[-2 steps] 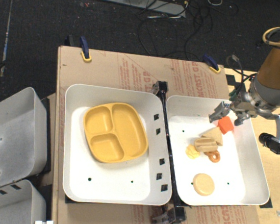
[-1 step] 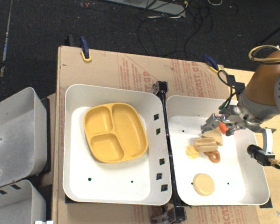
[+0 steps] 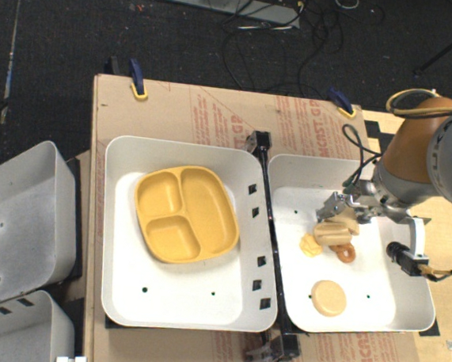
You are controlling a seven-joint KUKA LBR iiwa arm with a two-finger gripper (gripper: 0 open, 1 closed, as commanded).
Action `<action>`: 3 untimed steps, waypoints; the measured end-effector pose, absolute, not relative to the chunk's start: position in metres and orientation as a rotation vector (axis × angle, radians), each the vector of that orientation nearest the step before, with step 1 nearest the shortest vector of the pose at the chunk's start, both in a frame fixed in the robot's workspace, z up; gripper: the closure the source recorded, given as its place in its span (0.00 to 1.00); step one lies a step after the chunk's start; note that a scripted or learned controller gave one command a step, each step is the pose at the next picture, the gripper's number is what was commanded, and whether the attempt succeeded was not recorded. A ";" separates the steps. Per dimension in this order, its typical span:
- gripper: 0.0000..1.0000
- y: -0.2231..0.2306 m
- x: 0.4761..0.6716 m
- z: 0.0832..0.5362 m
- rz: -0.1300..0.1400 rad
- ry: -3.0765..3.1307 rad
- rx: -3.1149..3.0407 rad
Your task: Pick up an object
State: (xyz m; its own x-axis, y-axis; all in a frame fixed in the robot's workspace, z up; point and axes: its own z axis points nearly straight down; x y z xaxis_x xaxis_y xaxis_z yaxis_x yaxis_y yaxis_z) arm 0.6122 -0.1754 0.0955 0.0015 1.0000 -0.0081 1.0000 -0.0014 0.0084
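Camera view: I can't read gripper [image 3: 340, 213] state; its tip merges with tan block [image 3: 336, 234] below, contact unclear. Arm [image 3: 423, 159] cut off at right frame edge.

Tan block, wooden-looking, lies right of frame centre in right bin [image 3: 404, 313], touching small yellow piece [image 3: 310, 245] on its left and brown ring [image 3: 347, 253] at lower right. Pale round disc [image 3: 329, 298] sits apart, lower in same bin.

Left bin [image 3: 118, 229] holds yellow divided plate [image 3: 185, 213], three compartments, tilted.

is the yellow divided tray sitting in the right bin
No, the yellow divided tray lies in the left bin, while the right bin holds the smaller items.
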 end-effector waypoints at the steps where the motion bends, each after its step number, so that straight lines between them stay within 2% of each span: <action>1: 1.00 -0.173 0.611 0.103 0.003 2.217 2.220; 2: 1.00 -0.169 0.607 0.165 0.003 2.221 2.217; 3: 1.00 -0.170 0.614 0.226 0.004 2.222 2.214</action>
